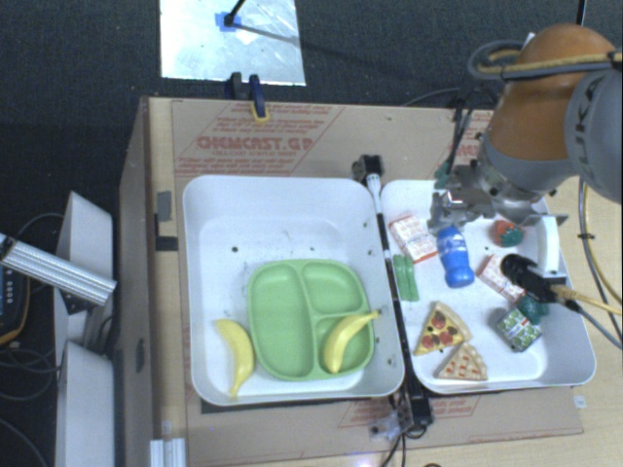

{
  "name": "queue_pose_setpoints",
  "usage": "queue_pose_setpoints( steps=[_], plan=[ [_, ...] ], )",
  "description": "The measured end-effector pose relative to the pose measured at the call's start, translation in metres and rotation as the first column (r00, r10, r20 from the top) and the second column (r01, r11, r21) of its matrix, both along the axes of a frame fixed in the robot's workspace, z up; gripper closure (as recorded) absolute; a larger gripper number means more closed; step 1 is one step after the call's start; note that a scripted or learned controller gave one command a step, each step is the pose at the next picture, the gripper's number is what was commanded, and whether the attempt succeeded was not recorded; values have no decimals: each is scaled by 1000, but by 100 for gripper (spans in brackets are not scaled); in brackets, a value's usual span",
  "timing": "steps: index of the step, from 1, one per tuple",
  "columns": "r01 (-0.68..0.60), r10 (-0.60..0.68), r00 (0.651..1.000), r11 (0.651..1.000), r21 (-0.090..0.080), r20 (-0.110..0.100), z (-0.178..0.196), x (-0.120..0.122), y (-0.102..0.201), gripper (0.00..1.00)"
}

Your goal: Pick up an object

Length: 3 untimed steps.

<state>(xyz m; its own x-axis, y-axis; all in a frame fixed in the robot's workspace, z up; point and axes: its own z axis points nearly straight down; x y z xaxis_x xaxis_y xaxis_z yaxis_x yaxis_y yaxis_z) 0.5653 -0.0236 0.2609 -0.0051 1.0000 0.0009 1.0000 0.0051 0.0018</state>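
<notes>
The blue bottle [455,258] lies in the right bin [574,358], near its top, with a small red and white box [413,238] just to its left. Its long side runs up and down in my view, cap end toward the hand [450,205]. I have the hand right above that top end, so the bottle lies just below it (very near). I cannot tell if the hand is open or closed. I think the next move is straight down. Two pizza slices [451,343] lie lower in the same bin.
</notes>
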Motion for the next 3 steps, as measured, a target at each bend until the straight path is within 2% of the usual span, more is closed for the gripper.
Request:
queue_pose_setpoints(
  steps=[1, 2, 3],
  plan=[
    [0, 0, 1000, 1000, 0, -1, 3, -6, 49, 100],
    [5, -5, 1000, 1000, -2, -2, -59, 12, -54, 100],
    [1, -1, 1000, 1000, 0, 0, -25, -2, 2, 100]
  ],
)
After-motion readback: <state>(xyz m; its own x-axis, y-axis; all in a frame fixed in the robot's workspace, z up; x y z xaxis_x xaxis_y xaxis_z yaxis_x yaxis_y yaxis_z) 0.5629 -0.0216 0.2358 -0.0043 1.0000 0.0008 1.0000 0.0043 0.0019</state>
